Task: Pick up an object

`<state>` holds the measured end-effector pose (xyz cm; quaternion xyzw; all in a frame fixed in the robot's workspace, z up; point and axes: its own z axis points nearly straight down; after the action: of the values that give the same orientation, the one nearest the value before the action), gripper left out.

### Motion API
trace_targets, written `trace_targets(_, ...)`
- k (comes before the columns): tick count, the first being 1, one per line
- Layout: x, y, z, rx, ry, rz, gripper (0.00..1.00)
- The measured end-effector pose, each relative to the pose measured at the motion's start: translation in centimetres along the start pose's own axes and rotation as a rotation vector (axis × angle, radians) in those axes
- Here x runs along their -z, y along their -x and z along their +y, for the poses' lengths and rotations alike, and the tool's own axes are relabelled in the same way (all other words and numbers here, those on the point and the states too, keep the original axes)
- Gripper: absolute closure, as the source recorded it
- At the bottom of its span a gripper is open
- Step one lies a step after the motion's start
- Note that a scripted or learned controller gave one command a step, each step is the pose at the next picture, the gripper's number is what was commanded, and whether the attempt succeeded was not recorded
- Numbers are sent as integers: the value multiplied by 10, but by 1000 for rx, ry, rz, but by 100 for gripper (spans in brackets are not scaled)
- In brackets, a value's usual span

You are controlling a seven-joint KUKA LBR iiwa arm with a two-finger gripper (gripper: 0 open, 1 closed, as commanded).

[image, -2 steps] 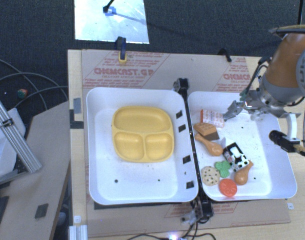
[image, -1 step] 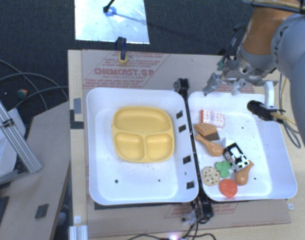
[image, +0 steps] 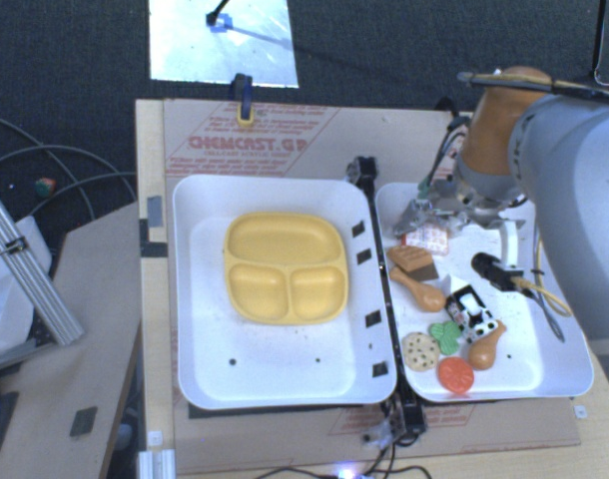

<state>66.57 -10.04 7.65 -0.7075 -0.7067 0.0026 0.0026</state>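
A dark carpeted floor (image: pixel 65 58) surrounds the cardboard-covered worktop (image: pixel 255 138). The tool (image: pixel 429 213) sits in the right white plastic bin's (image: pixel 559 367) upper left above a small red-white packet (image: pixel 426 239); its opening I cannot tell

Yellow divided plate (image: pixel 285 267) in left bin (image: pixel 200 367); pincer (image: pixel 427 220) low over toy-strewn right bin (image: pixel 564 367).

The bench (image: pixel 155 367) bears two white bins (image: pixel 205 367), seemingly on printed cardboard (image: pixel 255 138).
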Motion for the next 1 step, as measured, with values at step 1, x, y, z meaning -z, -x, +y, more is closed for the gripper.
trace_targets(1,113,-39,-62,6,12,1,0)
